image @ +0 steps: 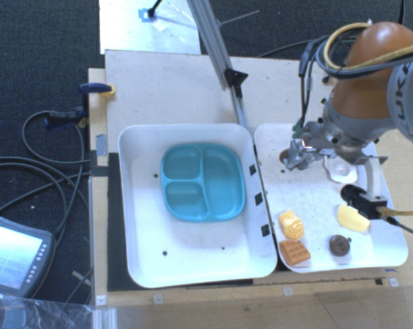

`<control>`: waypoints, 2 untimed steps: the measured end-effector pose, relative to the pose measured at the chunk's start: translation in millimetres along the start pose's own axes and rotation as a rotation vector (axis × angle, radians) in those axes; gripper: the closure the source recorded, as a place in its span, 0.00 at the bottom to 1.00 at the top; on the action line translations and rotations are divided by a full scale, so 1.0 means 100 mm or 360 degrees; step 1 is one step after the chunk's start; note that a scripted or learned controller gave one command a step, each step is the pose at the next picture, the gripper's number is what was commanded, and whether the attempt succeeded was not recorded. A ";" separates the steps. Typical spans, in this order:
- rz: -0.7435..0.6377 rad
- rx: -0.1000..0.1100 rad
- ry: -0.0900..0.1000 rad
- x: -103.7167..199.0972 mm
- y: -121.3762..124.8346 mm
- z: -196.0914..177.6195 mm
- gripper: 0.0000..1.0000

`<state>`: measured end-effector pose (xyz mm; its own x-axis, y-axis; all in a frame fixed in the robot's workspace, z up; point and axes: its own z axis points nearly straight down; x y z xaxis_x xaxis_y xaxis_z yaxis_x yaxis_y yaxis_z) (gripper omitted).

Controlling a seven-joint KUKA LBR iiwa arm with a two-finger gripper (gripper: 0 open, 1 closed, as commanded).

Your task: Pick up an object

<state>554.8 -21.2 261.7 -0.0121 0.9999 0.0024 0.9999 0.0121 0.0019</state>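
My gripper (296, 156) hangs over the upper left part of the right bin (398, 252), under the grey and orange wrist. In that bin's front half lie a yellow corn piece (292, 223), an orange waffle-like square (296, 252), a small brown round item (339, 245) and a pale yellow wedge (353, 218). A white object (341, 172) sits just right of the gripper, partly hidden by the arm. None of these items touches the gripper.
The left bin (141, 252) holds a teal divided plate (203, 182). A grey pole (213, 40) slants down to the ridge between the bins. A black fitting with a cable (360, 201) sticks out of the arm above the yellow wedge.
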 end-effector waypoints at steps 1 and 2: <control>0.0003 0.0004 -0.0001 0.47 0.06 0.16 1.00; 0.0002 -0.0001 0.0001 0.99 0.14 0.10 1.00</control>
